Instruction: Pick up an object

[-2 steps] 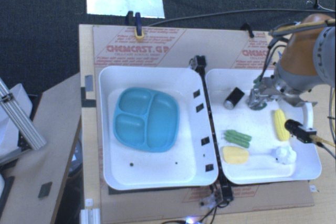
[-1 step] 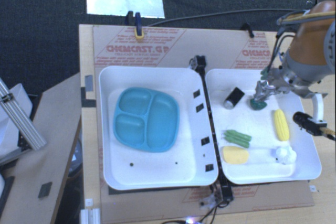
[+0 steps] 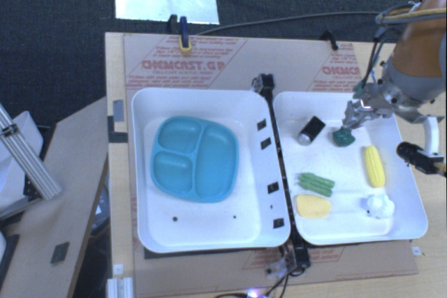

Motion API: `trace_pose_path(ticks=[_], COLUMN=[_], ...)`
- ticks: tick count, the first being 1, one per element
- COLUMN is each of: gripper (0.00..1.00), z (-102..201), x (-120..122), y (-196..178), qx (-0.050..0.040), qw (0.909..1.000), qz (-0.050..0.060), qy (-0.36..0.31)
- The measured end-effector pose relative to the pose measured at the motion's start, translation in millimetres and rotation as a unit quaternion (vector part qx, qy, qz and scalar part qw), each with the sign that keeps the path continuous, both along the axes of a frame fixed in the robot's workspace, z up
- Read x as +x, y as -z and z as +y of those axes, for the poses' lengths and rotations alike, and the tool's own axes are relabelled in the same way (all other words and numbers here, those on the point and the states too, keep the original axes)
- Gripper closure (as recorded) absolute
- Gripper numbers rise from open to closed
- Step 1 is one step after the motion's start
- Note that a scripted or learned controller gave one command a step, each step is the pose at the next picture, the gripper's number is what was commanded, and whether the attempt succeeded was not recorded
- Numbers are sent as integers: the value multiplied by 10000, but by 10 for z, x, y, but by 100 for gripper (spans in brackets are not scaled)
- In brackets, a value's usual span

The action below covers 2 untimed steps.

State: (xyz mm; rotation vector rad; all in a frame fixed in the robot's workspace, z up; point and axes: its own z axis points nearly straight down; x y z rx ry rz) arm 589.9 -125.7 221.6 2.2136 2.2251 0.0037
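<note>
1. Surface: tan board carrying two shallow white bins side by side, with a blue-and-yellow clamp at its far edge.
2. Left bin: holds one blue divided plate, lying flat near the middle.
3. Right bin: holds six loose items.
4. Dark teal object: far part of the right bin, directly under the pincer.
5. Black-and-silver cylinder: just left of the teal object, tilted, apart from it.
6. Yellow corn cob: right side, lying lengthwise.
7. Green bean pods: near the divider, just above a yellow rounded piece.
8. Small white object: near right corner.
9. Pincer: low over the teal object; whether it is spread or pressed together cannot be told.
</note>
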Motion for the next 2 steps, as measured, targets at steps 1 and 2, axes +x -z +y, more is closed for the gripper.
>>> trace_pose_path(ticks=[1,2], gripper=[100,100], z=[434,922], x=[91,286], y=[-48,-113], qx=[7,12], qw=[10000,10000], qz=[5,-2], qy=[-18,-22])
